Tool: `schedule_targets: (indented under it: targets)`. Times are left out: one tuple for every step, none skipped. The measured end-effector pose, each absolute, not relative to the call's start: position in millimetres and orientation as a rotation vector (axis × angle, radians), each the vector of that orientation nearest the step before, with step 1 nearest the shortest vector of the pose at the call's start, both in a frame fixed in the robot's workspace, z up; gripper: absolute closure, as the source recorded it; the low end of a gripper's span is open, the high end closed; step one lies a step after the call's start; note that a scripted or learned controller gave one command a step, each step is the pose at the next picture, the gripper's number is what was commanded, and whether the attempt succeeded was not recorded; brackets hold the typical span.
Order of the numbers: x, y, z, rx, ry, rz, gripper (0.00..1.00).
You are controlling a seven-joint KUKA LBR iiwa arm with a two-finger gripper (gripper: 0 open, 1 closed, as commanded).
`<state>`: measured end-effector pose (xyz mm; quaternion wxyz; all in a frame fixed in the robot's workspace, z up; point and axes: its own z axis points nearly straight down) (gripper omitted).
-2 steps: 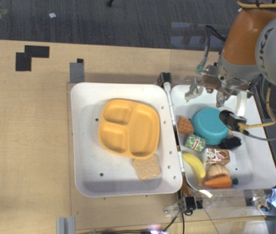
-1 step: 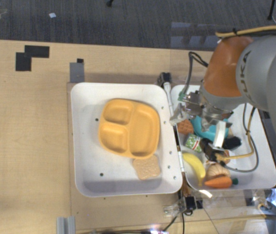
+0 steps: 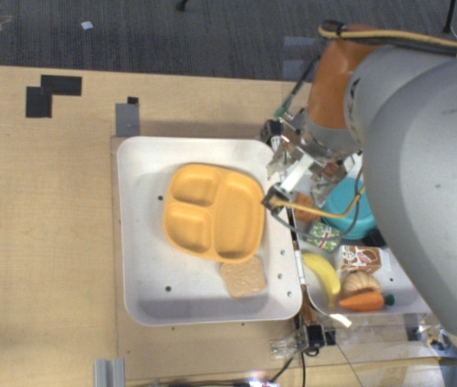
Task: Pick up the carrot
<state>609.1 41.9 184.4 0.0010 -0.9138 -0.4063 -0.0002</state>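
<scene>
1. The carrot lies at the near end of the right bin, touching a roll, with a banana just left.
2. The gripper hangs over the bin's far end, well apart; open or clenched, I cannot tell.
3. Best to come down across the carrot's width, clear of the roll.
4. The left bin holds a plate and toast.

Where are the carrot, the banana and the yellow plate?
carrot (image 3: 360, 301), camera view, middle of its orange body
banana (image 3: 325, 273), camera view, middle of its curve
yellow plate (image 3: 240, 216), camera view, its bare large compartment
</scene>
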Motion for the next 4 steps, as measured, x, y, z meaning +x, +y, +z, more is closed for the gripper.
schedule_targets:
  targets:
    - [617.5,89,395,-2.816,-1.402,-0.032,0.0]
    - [557.4,136,254,-2.896,-1.203,0.017,0.0]
    - [591.3,43,229,-2.931,-1.138,0.006,0.0]
    - [542.1,1,275,-2.72,-1.578,-0.007,0.0]
